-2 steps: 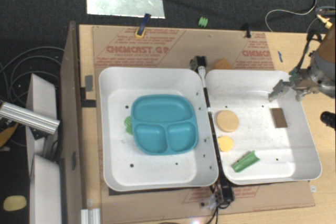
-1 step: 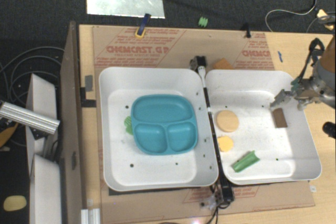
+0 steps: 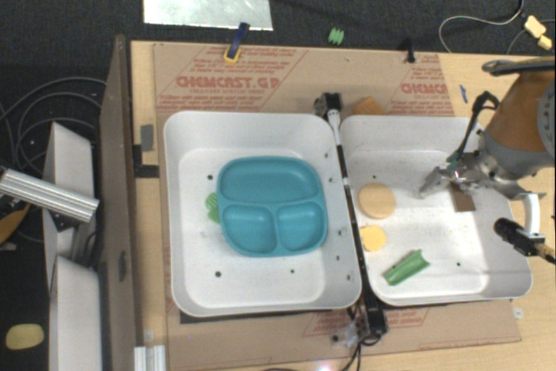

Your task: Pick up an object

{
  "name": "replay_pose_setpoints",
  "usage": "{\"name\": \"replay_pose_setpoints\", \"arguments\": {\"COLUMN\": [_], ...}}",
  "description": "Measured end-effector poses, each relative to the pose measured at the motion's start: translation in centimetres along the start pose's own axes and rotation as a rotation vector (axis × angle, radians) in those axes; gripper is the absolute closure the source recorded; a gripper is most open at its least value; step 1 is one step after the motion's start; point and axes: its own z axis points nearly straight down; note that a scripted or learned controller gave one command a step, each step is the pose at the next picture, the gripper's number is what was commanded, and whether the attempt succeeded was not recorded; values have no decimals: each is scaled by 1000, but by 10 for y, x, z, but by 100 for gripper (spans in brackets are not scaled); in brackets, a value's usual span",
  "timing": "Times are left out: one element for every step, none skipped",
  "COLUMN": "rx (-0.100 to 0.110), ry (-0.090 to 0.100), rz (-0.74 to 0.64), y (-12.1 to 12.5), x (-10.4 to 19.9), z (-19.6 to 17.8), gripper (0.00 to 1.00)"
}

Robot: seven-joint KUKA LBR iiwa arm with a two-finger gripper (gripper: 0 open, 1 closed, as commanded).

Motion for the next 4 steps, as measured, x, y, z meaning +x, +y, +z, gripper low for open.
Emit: {"name": "replay_pose_setpoints", "arguments": {"rx": [-10,-1,2,1], "ry": [-5,4,3,4], "rz": [1,-2,-1,-2], "y": [3,3,53,89], "x": [-3,21,-1,0], "z": [-19,-114,-99,-111], "gripper": [100,100,100,100]}}
